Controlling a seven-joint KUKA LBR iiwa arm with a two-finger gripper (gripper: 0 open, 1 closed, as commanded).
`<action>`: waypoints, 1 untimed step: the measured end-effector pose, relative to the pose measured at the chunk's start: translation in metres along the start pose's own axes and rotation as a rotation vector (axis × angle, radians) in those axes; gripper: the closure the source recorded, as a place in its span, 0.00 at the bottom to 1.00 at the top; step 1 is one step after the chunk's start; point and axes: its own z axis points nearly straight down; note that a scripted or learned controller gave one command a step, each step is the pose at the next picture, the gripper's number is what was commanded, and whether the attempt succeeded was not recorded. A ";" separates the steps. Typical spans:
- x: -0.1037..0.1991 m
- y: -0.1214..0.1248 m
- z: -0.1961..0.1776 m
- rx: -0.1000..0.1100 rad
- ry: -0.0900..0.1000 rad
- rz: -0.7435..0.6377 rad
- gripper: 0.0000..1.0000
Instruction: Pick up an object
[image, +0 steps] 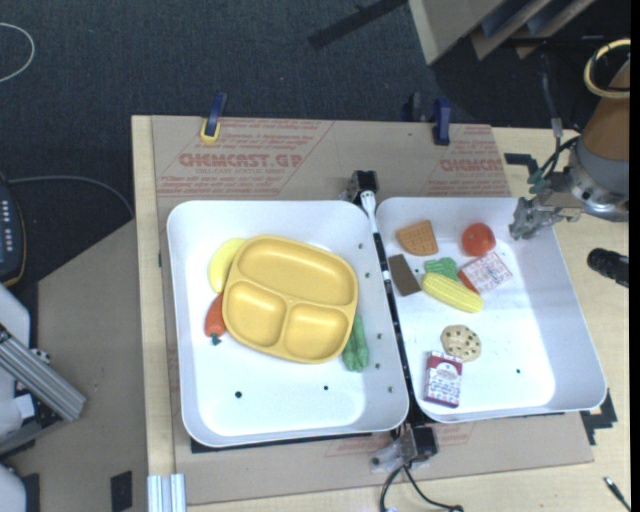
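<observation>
The tomato (478, 239) looks like the likeliest pick: a small red round toy lying in the right bin (560, 330), in its far part, nearest of all the pieces to the gripper (527, 222). It is probably light, hollow plastic, stiff and smooth, so it may roll or squirt out of a pinch that lands off centre. A hold across its widest part, from straight above, seems the safest.

Just beside it, toward the near side, lies a small red-and-white packet (488, 271), flat and thin, hard to get fingers under. Left of the tomato is a tan cracker-like wedge (417, 238). Below that sit a brown slab (404, 274), a green leafy piece (440, 266) and a yellow corn cob (452, 293), the last two touching. Farther toward the near rim are a cookie (461, 343) and a red carton (443, 379), apart from each other.

The gripper hangs over the far right rim of the right bin, just right of the tomato, with nothing seen in it; whether it is spread or pressed together cannot be told at this size.

The left bin (290, 410) holds a yellow divided tray (290, 297), with a yellow banana-like piece (222, 262) and a red pepper (215, 318) tucked at its left edge and a green vegetable (356, 345) at its right.
</observation>
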 end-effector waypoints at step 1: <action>-0.001 0.002 -0.055 0.000 0.000 0.000 1.00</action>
